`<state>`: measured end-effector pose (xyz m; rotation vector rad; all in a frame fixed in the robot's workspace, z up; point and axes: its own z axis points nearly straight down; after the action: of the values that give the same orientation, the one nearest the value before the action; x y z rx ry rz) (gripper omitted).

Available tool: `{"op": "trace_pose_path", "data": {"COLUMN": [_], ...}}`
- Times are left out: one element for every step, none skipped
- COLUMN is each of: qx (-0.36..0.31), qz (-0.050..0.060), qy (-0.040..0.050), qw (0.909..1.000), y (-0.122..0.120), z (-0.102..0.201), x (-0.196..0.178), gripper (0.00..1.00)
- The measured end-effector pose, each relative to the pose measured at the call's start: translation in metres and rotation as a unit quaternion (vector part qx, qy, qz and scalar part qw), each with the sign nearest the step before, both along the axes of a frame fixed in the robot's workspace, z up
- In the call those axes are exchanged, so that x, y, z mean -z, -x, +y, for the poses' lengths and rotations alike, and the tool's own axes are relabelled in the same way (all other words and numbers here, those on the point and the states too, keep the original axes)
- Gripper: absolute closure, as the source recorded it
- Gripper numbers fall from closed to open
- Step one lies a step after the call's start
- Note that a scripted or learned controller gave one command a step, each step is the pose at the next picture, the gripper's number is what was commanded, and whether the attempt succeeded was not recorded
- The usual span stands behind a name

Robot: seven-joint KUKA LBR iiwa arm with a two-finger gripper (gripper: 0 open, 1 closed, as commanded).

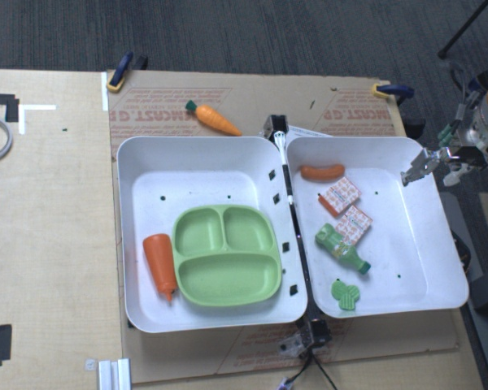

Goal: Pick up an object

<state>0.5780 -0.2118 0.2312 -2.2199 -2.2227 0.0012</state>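
The right bin has open white floor along its right half, while a sausage, two cartons and a green bottle crowd its left.

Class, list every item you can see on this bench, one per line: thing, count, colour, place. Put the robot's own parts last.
Bins: 2, white, side by side on the cardboard.
Divided plate: 1, green, left bin.
Orange bottle: 1, left bin, left of the plate.
Sausage: 1, red-orange, right bin, far end.
Patterned boxes: 2, red and white, right bin, below the sausage.
Green bottle: 1, right bin, beside the lower box.
Small green toy: 1, right bin, near edge.
Carrot: 1, orange, on the cardboard beyond the left bin.
Clamps: 2, blue and yellow, far cardboard corners.
Gripper: 1, grey, over the right bin's right rim.
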Motion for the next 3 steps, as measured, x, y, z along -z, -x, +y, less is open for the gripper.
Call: {"op": "trace_pose_path", "data": {"qx": [-0.034,-0.162,-0.161], "qz": [0.0,-0.005,-0.008], "qy": [-0.0001,0.0022,0.0029], "qw": [0.9994,0.9868,0.9869], "y": [0.017,0.016,0.014], "z": [0.085,0.108,0.108], "x": [0.071,0.134,0.122], "gripper": [0.0,0.0,1.0]}}
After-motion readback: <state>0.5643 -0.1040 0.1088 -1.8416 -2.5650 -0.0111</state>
